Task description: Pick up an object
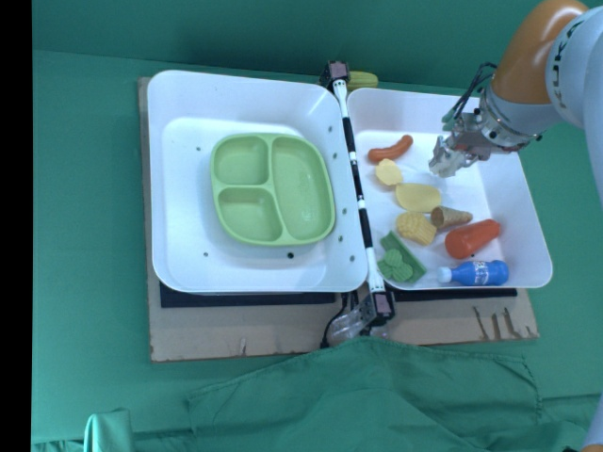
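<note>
Down low over the right bin (529, 243) now, gripper (447, 165) hanging at the far side of it, orange-banded arm (528, 59) slanting in from the view's right. Open or clenched? Cannot tell from this angle, and nothing seen held. Closest to the gripper: sausage (391, 148), just off to the view's left of it and a touch farther back, lying apart from the tip. Below that, still left of the gripper and slightly nearer the camera, potato (387, 172). Next one down, chip (418, 197), almost straight in front of the gripper on the camera side, near but not touching. Farther toward the camera again: corn (415, 228), with cone (450, 217) just beside it, pointed end aimed at the view's right. Right of the cone, carrot (471, 238), lying tilted, well clear of the gripper. At the near wall, farthest from the gripper inside this bin: green piece (399, 262) by the divider and blue bottle (474, 273) on its side. Beyond the far rim, up and left of the gripper, a yellow toy (362, 79) peeking out behind the bins. Across the divider (352, 168), well away to the gripper's view-left: left bin (188, 92) with green plate (273, 188), three compartments, sitting flat. Green cloth (377, 394) bunched at the near edge of the bench.
</note>
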You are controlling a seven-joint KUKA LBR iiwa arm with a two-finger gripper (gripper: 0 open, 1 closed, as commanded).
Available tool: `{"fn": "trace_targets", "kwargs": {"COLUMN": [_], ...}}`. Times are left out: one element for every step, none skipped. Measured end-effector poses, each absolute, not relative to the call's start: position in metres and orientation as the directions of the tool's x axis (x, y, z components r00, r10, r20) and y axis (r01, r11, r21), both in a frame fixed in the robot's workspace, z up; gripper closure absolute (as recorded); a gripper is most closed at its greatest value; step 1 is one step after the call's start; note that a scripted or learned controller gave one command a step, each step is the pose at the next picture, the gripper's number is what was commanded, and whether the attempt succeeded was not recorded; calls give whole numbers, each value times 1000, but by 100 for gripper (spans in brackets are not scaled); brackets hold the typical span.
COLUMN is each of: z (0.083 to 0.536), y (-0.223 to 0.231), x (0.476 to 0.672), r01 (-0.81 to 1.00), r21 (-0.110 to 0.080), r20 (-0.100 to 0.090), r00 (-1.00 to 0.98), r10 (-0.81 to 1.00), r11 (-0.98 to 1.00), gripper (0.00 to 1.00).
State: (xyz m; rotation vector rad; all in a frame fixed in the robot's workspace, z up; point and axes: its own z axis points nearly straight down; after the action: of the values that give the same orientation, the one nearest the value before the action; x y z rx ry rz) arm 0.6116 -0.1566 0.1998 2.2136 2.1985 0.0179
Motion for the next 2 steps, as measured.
{"fn": "trace_targets", "kwargs": {"z": [261, 312], "y": [-150, -147], "x": [617, 626], "r01": [1000, 1000], "r21": [9, 11], "r20": [-3, -3], "r00": [2, 2], "r10": [1000, 1000], "r11": [-2, -2], "gripper": [100, 100]}}
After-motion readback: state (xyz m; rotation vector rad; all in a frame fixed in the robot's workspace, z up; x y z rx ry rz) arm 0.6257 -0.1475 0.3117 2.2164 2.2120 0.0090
